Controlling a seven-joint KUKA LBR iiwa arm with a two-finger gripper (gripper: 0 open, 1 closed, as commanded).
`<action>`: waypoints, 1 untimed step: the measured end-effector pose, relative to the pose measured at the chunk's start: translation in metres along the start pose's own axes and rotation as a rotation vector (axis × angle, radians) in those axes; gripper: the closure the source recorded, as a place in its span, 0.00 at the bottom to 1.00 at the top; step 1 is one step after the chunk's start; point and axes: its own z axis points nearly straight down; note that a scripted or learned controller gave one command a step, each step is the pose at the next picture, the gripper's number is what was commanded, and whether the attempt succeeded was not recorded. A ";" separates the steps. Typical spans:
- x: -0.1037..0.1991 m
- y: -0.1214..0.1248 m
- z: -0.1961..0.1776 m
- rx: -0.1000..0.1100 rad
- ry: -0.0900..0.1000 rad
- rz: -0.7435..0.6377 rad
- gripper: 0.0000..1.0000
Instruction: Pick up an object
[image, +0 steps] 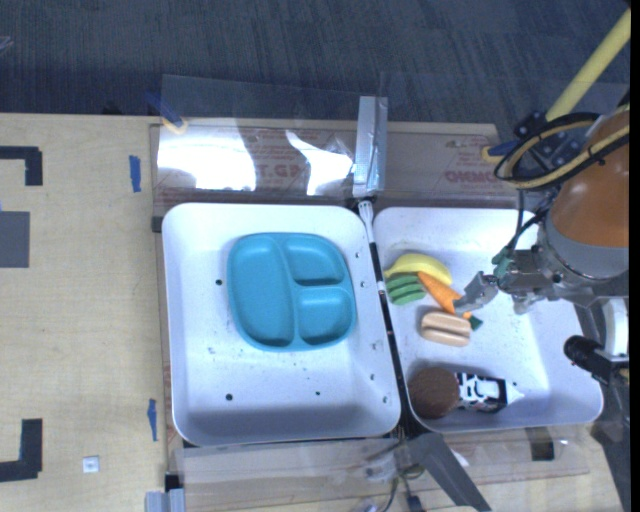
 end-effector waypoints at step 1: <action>0.006 0.040 0.056 0.001 0.000 0.124 0.00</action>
